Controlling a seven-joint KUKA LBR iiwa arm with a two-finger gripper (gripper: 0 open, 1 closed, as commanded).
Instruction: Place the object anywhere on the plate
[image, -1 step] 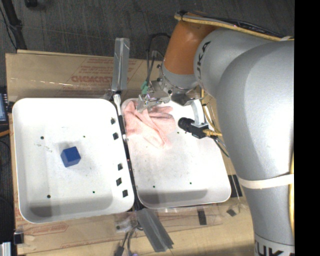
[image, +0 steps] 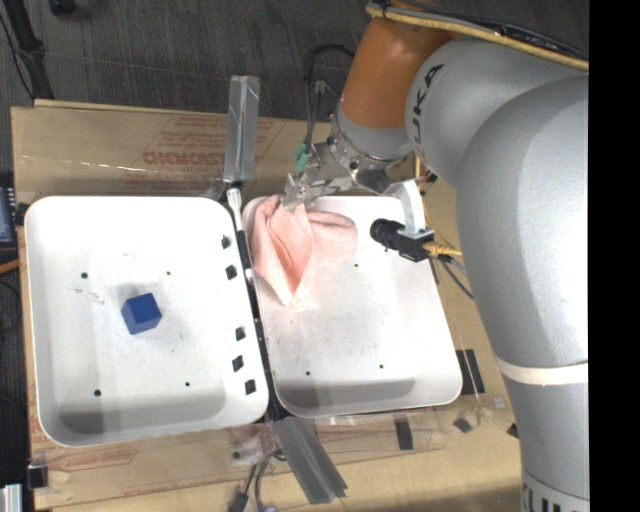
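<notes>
The grey arm (image: 500, 200) with its orange band (image: 385, 70) comes in from the right and bends over the far edge of the right-hand white bin (image: 400, 340). Its pincer (image: 305, 190) sits at the top left corner of that bin, with the metal fingers (image: 298, 185) pressed onto the upper end of a pink cloth (image: 290, 245). The cloth looks pinched between them: its top edge gathers into the fingertips, and the rest hangs and drapes down from the pincer toward the near side, tapering to a point on the bin floor. The cloth lies close against the bin's left wall, directly below the pincer.

Just to the right of the pincer, a black cylindrical fitting (image: 395, 237) with a white bracket sticks out from the wrist over the bin.

To the left of the pincer and nearer the viewer, well apart from it, the left white bin (image: 60, 390) holds a small blue cube (image: 141, 312) resting on its floor. A row of black clips (image: 240, 330) runs along the seam between the two bins, below the pincer. Both bins stand on the desk (image: 120, 140), which is covered with brown cardboard bearing red print, and a grey metal bar (image: 240, 125) stands upright just left of the pincer
</notes>
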